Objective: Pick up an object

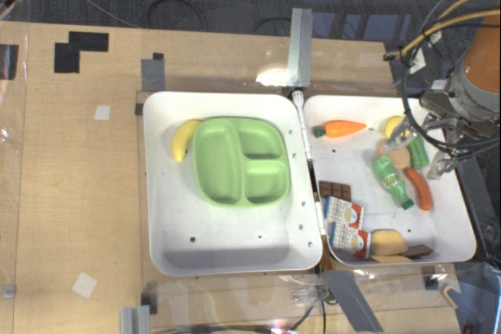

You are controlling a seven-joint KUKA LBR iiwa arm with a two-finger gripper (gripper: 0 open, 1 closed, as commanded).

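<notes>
One green bottle (pixel 392 181) lies slanting far-left to near-right, just left of the tool (pixel 433 156); its grip I cannot tell.

Glossy green plastic tray (pixel 239 161) in a smooth white bin (pixel 164 192) on a pale wood-look bench (pixel 70 192).

I log two white bins (pixel 156 192) on a tan wood bench (pixel 70 192). Left: light green divided tray (pixel 239 160), yellow banana (pixel 184 139). Right: orange carrot (pixel 344 128) with green top, green bottle (pixel 390 178), red-orange sausage (pixel 419 189), brown chocolate bar (pixel 335 190), blue-and-white carton (pixel 343 221).
</notes>
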